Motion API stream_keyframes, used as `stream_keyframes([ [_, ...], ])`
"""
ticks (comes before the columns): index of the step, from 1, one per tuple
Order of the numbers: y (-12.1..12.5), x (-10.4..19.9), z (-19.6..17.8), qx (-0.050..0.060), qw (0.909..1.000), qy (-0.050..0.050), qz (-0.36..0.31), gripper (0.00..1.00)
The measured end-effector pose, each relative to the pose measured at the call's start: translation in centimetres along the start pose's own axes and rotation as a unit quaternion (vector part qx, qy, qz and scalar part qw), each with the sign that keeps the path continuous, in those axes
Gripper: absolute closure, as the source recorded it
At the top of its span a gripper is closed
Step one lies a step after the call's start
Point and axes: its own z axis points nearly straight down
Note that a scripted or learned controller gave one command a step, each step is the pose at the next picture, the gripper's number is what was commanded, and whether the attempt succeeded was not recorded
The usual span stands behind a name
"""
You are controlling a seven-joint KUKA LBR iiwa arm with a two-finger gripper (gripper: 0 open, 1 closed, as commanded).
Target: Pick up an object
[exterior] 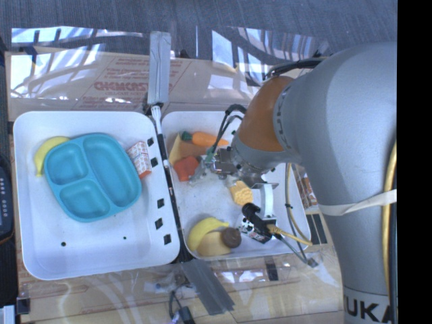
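My grey arm [337,127] with its orange band [260,117] reaches in from the right and bends down over the right shallow white bin [202,211]. My two-finger gripper [210,162] sits low in the upper part of that bin, right at a small red-orange block [185,169]. Whether my hand is apart, together or gripping anything, I cannot tell; the metal parts are too small and cluttered to read.

Around the gripper lie the things I could take. An orange carrot-shaped toy with a green tip [201,139] lies along the bin's top edge, beside a pale yellow wedge [177,150] that touches the red-orange block. A small yellow corn-like piece [241,193] lies just under my wrist. Near the bin's lower edge rests a yellow banana-shaped toy [206,231] with a brown round piece [231,237] against it.

The left shallow white bin [40,241] holds a blue plastic divided plate [91,175], tilted, with a yellow curved piece [46,151] partly tucked under its upper left rim and a small red-and-white packet [140,159] at its right edge.
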Motion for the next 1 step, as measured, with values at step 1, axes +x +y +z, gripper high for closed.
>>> stream_keyframes([
  [1,6.03,-0.41,-0.07,-0.001,0.9986,0.0,-0.052,0.0],
])
